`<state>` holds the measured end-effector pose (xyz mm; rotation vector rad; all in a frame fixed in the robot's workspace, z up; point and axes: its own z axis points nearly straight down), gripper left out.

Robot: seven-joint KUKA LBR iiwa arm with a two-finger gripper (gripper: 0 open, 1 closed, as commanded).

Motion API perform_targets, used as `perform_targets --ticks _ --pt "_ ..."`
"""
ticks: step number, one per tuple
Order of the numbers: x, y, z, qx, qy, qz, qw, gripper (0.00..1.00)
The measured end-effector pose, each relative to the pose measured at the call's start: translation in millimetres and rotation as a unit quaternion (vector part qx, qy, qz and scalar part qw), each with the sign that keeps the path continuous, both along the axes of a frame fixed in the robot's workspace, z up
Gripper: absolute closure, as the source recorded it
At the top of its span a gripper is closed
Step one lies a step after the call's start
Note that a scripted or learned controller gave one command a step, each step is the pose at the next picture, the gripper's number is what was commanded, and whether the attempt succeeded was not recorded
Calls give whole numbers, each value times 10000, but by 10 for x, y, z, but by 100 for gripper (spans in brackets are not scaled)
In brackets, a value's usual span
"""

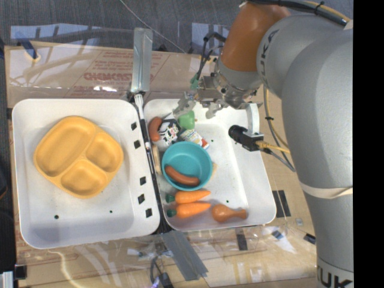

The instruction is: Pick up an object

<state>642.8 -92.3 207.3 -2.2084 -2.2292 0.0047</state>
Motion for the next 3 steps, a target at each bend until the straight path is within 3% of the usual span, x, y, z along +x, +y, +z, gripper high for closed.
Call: perform_targets --ticks 1,2,3 --pt "148 -33 -1021 -12 -23 -108 9999 0" --pt "132 -19 -938 -2 25 -85 10000 100" --pt "158 487 -9 4 -53 199 9998 100"
